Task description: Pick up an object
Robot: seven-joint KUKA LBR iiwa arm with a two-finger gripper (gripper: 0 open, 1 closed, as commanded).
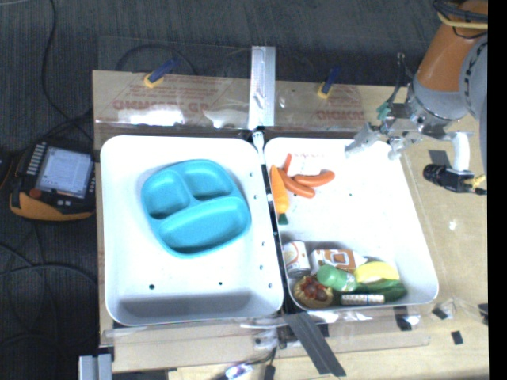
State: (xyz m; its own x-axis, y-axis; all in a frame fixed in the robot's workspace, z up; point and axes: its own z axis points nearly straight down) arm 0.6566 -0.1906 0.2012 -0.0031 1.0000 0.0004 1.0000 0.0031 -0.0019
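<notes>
Claw (372,137), grip state unclear, hovers over right bin's (412,212) far rim; toys (344,275) crowd the near edge

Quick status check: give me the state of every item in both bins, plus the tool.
blue tray: lying flat in the left bin, compartments bare.
carrot: lying against the right bin's left wall.
hot dog: lying beside the carrot.
food pile: heaped in the right bin's near corner.
tool: over the right bin's far edge, holding nothing visible.
</notes>
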